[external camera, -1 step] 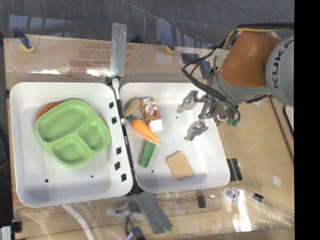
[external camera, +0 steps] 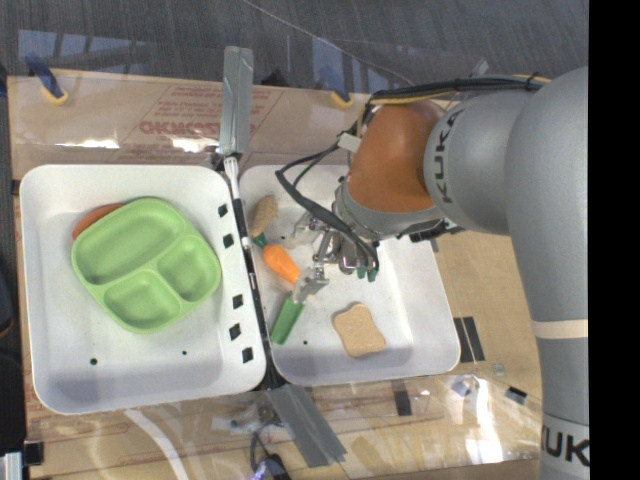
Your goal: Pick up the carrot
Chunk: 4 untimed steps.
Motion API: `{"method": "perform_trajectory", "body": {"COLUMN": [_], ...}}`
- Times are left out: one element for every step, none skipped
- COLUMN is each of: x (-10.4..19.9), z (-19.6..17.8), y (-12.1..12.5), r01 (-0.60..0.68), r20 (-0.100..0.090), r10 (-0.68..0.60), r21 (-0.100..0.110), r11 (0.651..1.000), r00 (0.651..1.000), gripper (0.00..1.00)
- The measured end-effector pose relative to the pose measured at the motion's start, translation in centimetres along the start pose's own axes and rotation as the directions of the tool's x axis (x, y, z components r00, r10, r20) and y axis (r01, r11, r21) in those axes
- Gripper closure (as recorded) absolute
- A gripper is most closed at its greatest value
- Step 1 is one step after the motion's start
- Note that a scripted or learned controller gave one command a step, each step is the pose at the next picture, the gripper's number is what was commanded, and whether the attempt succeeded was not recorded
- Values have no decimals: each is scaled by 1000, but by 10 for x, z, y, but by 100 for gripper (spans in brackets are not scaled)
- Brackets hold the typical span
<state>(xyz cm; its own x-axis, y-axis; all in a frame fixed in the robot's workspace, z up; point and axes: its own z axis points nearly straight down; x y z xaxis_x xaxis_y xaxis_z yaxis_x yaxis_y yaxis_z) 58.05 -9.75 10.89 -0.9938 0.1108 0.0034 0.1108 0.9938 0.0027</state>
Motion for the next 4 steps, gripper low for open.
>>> {"method": "perform_trajectory", "body": {"x": [-3, 48, 63, 50], "z": [-14, -85, -83, -239], "y": [-2, 58, 111, 105], "r01": [3, 185, 434, 303], "r20": [9, 8, 1, 15], "r10": [-3, -185, -434, -303], "r21": [5, 3, 3, 7], "r11": [1000, 983, 901, 953], "r00": [1000, 983, 901, 953], "gripper": [100, 100, 100, 100]}}
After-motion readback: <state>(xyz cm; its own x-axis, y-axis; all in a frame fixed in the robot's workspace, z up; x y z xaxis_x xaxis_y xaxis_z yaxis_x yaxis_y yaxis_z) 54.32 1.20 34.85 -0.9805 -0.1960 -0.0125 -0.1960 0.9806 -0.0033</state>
